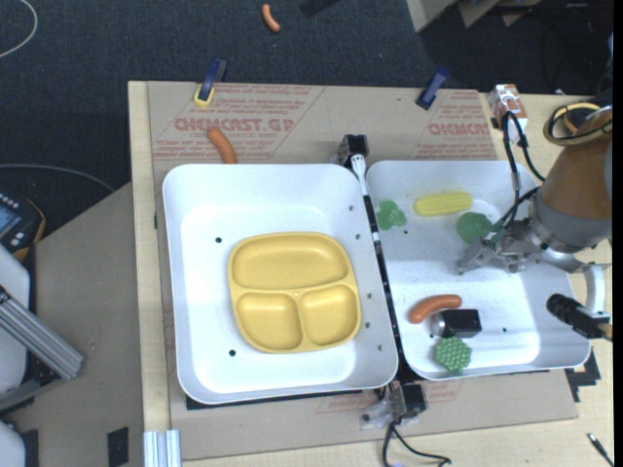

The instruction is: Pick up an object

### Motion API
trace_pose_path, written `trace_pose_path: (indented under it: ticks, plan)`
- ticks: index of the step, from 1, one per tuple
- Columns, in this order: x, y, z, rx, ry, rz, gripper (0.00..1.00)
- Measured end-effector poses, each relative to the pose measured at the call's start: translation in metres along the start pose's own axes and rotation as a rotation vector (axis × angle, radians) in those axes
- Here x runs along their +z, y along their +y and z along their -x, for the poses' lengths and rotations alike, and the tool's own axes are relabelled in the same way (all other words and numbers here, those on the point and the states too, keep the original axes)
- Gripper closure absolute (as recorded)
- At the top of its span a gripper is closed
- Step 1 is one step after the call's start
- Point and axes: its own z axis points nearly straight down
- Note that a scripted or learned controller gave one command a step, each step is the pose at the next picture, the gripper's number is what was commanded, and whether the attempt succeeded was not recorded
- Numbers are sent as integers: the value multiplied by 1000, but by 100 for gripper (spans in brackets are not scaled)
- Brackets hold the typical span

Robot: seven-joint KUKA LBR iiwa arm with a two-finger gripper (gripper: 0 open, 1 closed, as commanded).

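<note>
The gripper (479, 257) is low in the right bin (516, 353), fingers (467, 261) spread and gripping nothing, just below a green round object (474, 226). Around it lie a yellow corn cob (443, 203) and green leafy piece (390, 214) toward the far wall, with an orange sausage (433, 306), black block (461, 322) and green knobbly ball (452, 354) nearer the front. The left bin (195, 261) holds a yellow divided tray (293, 291); both stand on a cardboard-covered bench (292, 115) over dark carpet (97, 27).

Glossy yellow plastic tray (292, 290), smooth white plastic bins (195, 261), matt cardboard bench top (292, 115).
</note>
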Motion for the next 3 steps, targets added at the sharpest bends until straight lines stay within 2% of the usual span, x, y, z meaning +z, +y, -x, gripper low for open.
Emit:
trace_pose_path:
  ticks: [1, 2, 3]
  plan:
    - [-12, 1, 1, 1, -2, 4, 100]
    - [-54, 3, 2, 0, -5, 10, 100]
    - [-113, 13, 5, -1, -6, 12, 100]
